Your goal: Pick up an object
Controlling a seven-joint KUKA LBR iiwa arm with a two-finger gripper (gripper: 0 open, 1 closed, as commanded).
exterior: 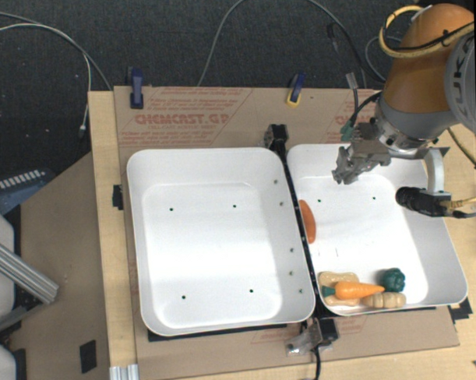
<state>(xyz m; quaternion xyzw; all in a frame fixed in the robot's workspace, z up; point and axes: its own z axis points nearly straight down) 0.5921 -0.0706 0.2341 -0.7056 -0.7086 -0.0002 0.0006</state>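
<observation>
Clearly nothing sits between the gripper (348,172) fingers, poised slightly parted over the right bin (427,249)'s far end. Targets crowd the near wall: carrot (357,291) among neighbours, so fingers may strike the rim or nudge them.

Glossy smooth white plastic bins (214,167); matt brown cardboard base (188,113); dark rough carpet (47,67).

Orange oblong piece (308,220): flat against right bin's left wall.
Carrot (357,291): near edge, lying across beige pieces (338,280).
Dark green piece (394,279): just right of carrot.
</observation>
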